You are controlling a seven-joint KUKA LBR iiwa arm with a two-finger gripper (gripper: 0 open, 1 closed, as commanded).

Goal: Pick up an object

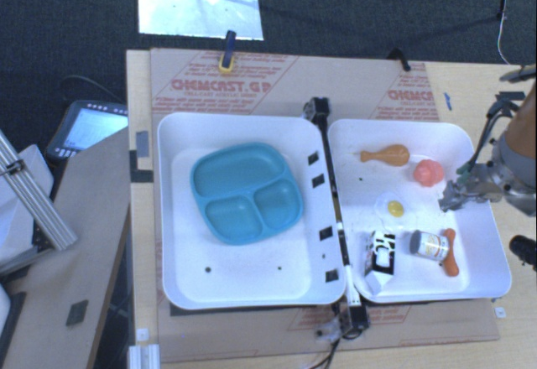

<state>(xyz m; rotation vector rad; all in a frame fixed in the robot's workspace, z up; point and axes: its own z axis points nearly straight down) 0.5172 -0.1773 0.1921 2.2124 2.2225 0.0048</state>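
Observation:
The right bin (pixel 470 141) holds a tan toy drumstick (pixel 387 156) at the back, a pink ball (pixel 428 173) beside it and a small fried egg (pixel 393 209) in the middle. Near the front lie a black and white carton (pixel 382 253), a small can (pixel 430 245) on its side and an orange sausage-shaped piece (pixel 450 253). My gripper (pixel 454 196) hangs over the right side of this bin, just right of the pink ball and above the can. I see nothing held in it.
The left bin (pixel 176 191) carries a blue divided tray (pixel 247 191). A black hinge strip (pixel 329 191) runs between the bins. Cardboard (pixel 277 82) lies under both. A tablet (pixel 88 131) and a metal rail (pixel 29 191) sit at the left.

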